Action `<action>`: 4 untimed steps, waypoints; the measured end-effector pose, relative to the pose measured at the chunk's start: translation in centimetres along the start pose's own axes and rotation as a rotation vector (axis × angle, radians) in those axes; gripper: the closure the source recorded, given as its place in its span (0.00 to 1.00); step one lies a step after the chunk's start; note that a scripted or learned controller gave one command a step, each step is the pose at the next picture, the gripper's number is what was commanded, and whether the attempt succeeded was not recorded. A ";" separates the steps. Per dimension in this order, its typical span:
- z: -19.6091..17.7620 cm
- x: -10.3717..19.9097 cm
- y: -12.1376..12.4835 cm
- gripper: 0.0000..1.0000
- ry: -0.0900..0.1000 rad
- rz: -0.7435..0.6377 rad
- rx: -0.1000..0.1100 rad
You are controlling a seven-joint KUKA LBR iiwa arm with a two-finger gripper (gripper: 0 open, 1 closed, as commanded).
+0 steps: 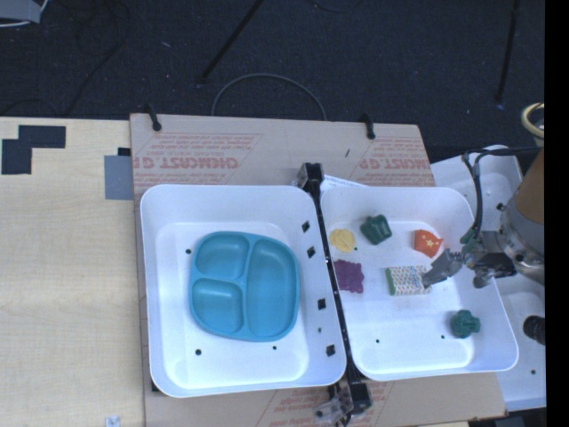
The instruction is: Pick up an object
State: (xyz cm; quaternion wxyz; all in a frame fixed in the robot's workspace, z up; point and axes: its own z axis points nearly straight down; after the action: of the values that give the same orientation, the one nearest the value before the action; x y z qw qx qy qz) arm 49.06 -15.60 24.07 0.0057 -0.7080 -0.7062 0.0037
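- Over the right bin's right half: end effector (442, 271) reaches in low from the right, its tips just at the right edge of the patterned block (405, 280). Whether it touches the block I cannot tell at this resolution.
- End effector state: cannot tell; the tip reads as one dark grey blur against the white floor.
- Nothing visibly sits in the end effector. Judged: no object picked up yet.
- Patterned block: flat on the bin floor, a green strip along its left edge, not lifted or tilted as far as visible. Most likely target, judging by proximity.
- Orange-red piece (427, 242): just up and left of the end effector, apart from the block.
- Small dark green piece (463, 324): below the end effector toward the near right corner, well apart from the rest.
- Larger dark green piece (376, 229) and yellow piece (342, 239): upper left part of the right bin, near each other, not touching.
- Purple piece (348, 277): close to the divider between the bins, left of the block with a gap.
- Right bin (418, 367): holds all six loose pieces.
- Left bin (169, 212): holds a blue divided plate (244, 285), flat, roughly centred.
- Worktop (62, 274): pale wood to the left; both bins rest on a cardboard sheet (267, 154).
- Progress, as judgement: approach stage, arm at or near grasp height. Left to do: a firm hold on a piece, a lift clear of the floor.
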 end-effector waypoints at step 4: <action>15.3 -0.5 -0.6 0.00 0.000 -0.002 -0.006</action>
State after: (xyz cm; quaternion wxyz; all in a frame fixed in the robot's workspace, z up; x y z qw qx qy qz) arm 48.28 -16.02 8.80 0.0039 -0.7073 -0.7069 0.0016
